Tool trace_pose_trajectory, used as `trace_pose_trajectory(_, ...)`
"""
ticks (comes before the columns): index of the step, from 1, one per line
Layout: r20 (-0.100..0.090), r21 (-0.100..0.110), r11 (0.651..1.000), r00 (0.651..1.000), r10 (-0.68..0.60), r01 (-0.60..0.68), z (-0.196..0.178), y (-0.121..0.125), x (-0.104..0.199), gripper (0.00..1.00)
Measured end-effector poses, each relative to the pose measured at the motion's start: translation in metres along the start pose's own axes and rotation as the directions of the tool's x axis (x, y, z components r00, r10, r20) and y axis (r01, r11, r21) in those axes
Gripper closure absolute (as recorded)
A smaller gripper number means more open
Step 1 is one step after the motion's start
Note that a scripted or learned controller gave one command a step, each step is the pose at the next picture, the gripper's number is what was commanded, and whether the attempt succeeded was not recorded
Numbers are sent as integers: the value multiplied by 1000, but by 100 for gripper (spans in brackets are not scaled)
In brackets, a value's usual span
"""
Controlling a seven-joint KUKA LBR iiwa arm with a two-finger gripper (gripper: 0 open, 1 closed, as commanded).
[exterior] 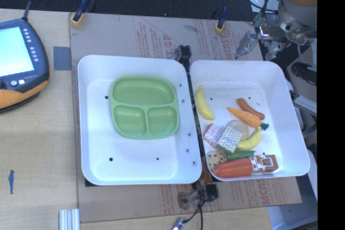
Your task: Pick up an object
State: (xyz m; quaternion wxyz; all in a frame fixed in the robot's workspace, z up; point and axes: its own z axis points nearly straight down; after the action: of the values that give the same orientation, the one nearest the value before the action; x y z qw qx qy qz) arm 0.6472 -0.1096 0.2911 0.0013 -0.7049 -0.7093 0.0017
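Behind the right bin (280,79), end effector (253,40) fingers indistinct.

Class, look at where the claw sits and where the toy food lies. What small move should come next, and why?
Probably swing the claw down and over the right bin. It sits outside the bin's far rim, with nothing between its fingers, while the lone banana lies apart from the crowded pile, an easy first target.

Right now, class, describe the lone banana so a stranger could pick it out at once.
Find the right-hand white bin, the one full of toy food. Along its left wall, near the divider, lies a small yellow banana by itself. Unlike the second banana, which is wedged in the pile beside the carrot, nothing touches it.
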Motion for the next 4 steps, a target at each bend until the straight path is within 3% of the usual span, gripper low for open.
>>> trace_pose_trajectory(1,1,2,1000,1000,2,-2,111,-40,-24,0)
trace_pose_trajectory(2,1,1,1000,1000,2,-2,192,-63,-55,0)
trace_pose_trajectory(3,0,-3,1000,1000,2,-2,199,-1,-87,0)
trace_pose_trajectory(4,1,0,1000,1000,1,-1,200,-58,-42,0)
